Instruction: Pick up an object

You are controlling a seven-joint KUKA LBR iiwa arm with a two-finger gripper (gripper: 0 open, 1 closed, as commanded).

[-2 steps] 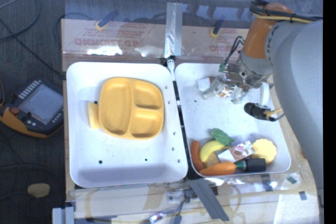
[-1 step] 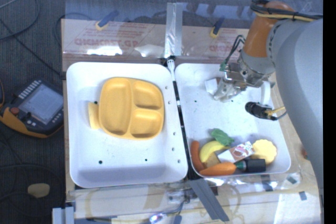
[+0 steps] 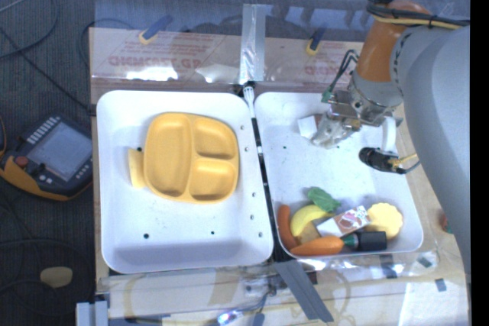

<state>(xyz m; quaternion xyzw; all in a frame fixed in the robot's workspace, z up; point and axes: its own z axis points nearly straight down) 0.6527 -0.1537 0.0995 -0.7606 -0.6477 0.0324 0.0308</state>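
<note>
Hovering low in the right bin (image 3: 263, 164), pincer (image 3: 330, 135) state impossible to tell; next, reaching toward the food pile (image 3: 340, 224).

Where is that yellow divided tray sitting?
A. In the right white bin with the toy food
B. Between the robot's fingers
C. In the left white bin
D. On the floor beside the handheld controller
C: the yellow divided tray lies flat in the left bin, while the toy food is heaped in the right bin.
</note>
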